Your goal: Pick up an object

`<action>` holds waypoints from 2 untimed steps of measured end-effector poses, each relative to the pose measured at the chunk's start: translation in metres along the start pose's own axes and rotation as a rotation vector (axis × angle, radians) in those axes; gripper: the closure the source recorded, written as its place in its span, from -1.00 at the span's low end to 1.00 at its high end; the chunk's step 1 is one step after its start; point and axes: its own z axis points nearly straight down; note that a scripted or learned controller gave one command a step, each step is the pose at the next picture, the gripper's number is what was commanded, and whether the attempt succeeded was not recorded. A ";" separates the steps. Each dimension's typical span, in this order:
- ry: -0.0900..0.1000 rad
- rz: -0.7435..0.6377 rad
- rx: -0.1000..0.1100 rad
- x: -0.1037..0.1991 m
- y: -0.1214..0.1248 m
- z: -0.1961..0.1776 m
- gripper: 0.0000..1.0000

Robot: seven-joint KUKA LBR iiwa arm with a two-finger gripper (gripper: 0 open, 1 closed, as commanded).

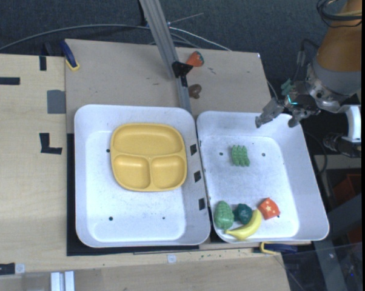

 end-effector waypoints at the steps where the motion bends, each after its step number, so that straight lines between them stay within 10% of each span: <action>1: 0.000 0.000 0.000 0.000 0.000 0.000 -1.00; 2: 0.000 0.001 0.007 0.002 -0.003 0.065 -1.00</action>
